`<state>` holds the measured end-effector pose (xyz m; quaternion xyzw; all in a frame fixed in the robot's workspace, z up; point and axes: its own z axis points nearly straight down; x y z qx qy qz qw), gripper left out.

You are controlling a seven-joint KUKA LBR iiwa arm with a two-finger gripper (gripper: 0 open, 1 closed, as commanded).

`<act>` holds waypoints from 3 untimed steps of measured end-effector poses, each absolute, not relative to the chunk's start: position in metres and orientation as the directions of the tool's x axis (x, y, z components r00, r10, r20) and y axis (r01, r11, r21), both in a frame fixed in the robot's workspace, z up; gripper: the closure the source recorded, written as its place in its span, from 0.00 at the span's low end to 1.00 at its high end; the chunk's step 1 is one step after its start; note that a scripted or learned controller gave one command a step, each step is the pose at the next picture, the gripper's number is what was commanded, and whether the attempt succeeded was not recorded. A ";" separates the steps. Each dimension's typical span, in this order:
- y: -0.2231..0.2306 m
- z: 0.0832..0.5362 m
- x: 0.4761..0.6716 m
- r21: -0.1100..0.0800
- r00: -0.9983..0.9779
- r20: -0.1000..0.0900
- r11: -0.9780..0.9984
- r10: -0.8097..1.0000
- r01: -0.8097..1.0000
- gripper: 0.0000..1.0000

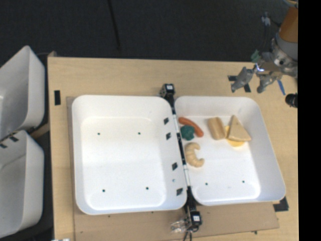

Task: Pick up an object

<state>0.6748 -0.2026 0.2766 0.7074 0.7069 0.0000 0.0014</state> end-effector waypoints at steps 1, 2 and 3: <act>-0.139 0.184 0.650 -0.007 -0.005 0.002 0.005 1.000 1.000 0.00; -0.125 0.111 0.637 0.002 -0.003 0.000 0.003 1.000 1.000 0.00; -0.144 0.105 0.599 0.009 0.000 -0.004 0.000 1.000 1.000 0.00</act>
